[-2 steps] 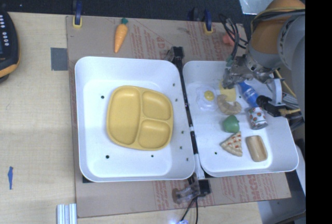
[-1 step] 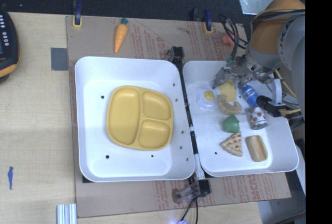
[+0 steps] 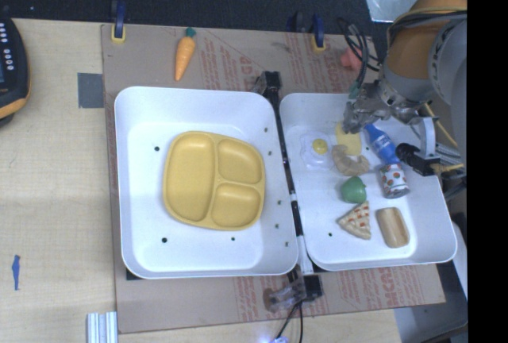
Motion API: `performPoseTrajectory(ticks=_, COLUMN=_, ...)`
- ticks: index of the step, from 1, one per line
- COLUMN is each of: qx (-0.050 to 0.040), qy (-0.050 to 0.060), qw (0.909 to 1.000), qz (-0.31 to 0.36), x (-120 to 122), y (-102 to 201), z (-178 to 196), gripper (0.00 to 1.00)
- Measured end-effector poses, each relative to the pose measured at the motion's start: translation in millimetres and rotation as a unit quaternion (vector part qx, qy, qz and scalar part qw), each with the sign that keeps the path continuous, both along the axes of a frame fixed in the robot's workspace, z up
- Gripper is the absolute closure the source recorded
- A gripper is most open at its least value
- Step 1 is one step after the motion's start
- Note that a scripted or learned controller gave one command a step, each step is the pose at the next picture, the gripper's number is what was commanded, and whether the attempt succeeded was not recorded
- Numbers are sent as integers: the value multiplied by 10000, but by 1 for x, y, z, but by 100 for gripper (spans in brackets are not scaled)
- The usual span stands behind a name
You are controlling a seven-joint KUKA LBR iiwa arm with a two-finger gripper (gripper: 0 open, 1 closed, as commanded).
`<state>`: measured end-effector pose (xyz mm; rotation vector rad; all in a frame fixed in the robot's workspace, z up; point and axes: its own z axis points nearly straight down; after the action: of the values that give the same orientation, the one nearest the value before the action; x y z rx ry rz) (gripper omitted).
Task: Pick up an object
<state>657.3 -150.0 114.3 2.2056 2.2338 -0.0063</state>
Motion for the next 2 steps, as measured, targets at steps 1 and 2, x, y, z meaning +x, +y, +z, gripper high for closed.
performPoseTrajectory(ticks=1, qx=-1, qy=5, qw=10000, qz=10, x=0, y=0, z=0, gripper=0)
performPoseTrajectory(ticks=2, qx=28, qy=49, qw=10000, qz=-52, x=-65, y=6, z=-24, gripper=0)
